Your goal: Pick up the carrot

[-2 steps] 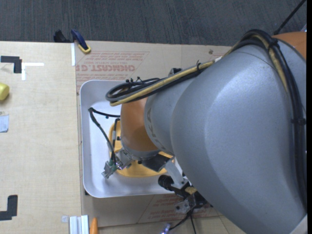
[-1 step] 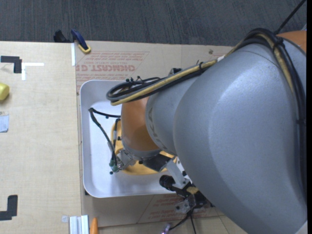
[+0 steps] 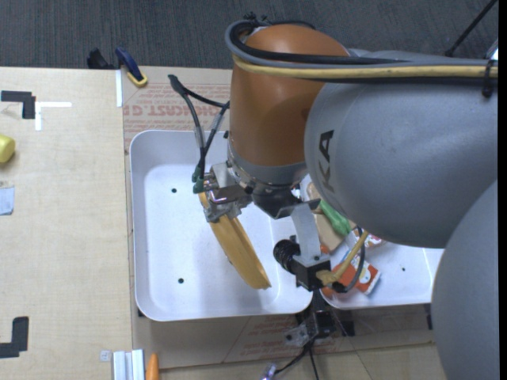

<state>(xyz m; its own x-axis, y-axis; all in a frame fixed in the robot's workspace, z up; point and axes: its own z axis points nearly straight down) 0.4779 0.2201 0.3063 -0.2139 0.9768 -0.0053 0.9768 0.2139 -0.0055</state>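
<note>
An orange piece that looks like the carrot [image 3: 367, 280] lies in the right bin [image 3: 404, 291], near its front wall. A green bit [image 3: 334, 218] shows just above it. The arm's grey body and a yellow cable hide most of it. My gripper [image 3: 255, 279] hangs below the orange wrist band and reaches down at a slant into the left bin [image 3: 158, 291], its tan tip close to the bin floor near the front right corner. The gripper is well to the left of the carrot, on the other side of the wall between the bins. I see nothing held at its tip.
A small yellow thing [image 3: 5, 149] lies on the wooden bench at the far left. A blue and yellow clamp [image 3: 131, 66] sits behind the left bin. The arm's large grey body covers most of the right bin.
</note>
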